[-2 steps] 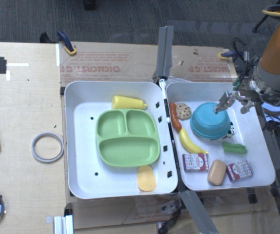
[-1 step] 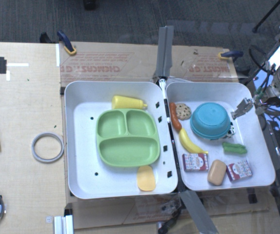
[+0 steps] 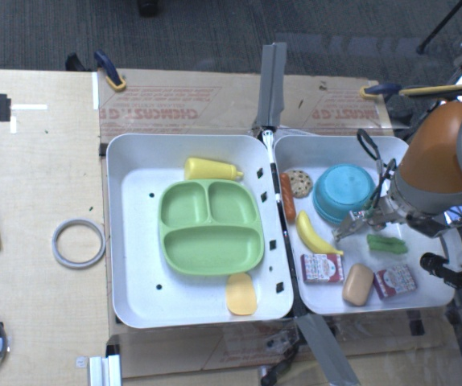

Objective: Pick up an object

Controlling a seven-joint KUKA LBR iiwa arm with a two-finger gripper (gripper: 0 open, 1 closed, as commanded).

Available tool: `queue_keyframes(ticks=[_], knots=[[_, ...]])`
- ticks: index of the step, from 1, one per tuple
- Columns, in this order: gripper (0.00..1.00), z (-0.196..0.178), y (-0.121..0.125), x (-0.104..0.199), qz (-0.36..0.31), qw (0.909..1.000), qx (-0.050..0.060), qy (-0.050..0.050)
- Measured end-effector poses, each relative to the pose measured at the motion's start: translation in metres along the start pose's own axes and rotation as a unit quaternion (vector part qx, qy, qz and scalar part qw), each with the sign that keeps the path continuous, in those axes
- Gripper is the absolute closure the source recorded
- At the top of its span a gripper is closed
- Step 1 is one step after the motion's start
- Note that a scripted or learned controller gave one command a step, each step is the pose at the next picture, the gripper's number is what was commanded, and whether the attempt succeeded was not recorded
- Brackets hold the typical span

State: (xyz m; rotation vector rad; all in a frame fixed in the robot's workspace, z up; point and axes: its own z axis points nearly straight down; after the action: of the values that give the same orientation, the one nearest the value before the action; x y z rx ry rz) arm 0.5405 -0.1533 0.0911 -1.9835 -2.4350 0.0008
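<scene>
- We see the gripper low in the right bin, fingers apart, nothing between them.
- Just beside its tips lies the banana (our likeliest target); the green piece sits behind.
- We judge this the approach step: next, centre over the banana, descend, close.
- Farther off, the blue bowl and green tray.

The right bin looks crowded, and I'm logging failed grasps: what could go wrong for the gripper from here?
1. The gripper hangs between the blue bowl and the banana; coming down, it may clip the bowl's rim.
2. The banana, red box and bread roll lie packed together, so a grasp could shove neighbours.
3. The green piece lies by the wrist and may get pushed.
</scene>
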Motion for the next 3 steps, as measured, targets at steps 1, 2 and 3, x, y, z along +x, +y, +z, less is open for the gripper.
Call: queue_keyframes(ticks=[1, 2, 3], knots=[[0.0, -0.024, 0.046, -0.04, -0.042, 0.9989, 0.018, 0.009], [0.0, -0.067, 0.068, -0.035, -0.163, 0.9867, 0.006, 0.003], [0.0, -0.008, 0.053, -0.06, -0.201, 0.9793, 0.02, 0.009]])
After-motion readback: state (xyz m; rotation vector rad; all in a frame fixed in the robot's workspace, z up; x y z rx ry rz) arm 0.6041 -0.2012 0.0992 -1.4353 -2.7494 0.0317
